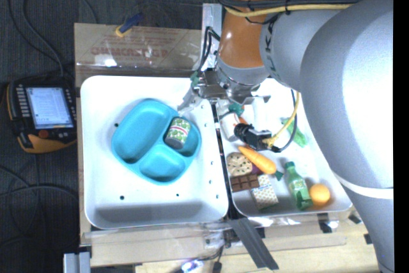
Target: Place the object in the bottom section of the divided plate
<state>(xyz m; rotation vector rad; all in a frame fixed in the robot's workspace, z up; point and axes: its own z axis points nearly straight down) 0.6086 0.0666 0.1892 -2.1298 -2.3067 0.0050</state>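
Blue plastic marks the divided plate [142, 137], which lies in the left bin [102, 201], down and to the left of the gripper [203, 91]. It has one large compartment on its left side and two smaller ones on its right side, one nearer the top of the view and one nearer the bottom. The object, a small can [178, 132] with a green-and-white label, rests in the upper of those two small sections, just below and left of the fingertips and apart from them. The bottom section holds nothing.

Moving right, the gripper hovers over the wall shared by the two bins, under the arm's orange band. Whether its fingers are spread or closed cannot be told from this angle; nothing can be made out between them.

Further right and below the gripper, the right bin [332, 204] holds a carrot [259, 159], a cookie [238, 164], a chocolate bar [244, 183], a green bottle [296, 183] and an orange [319, 194].

As a judgement, the task looks unfinished: the can is on the plate but appears to sit in the wrong compartment. What seems left is to grasp it and shift it down into the bottom section.
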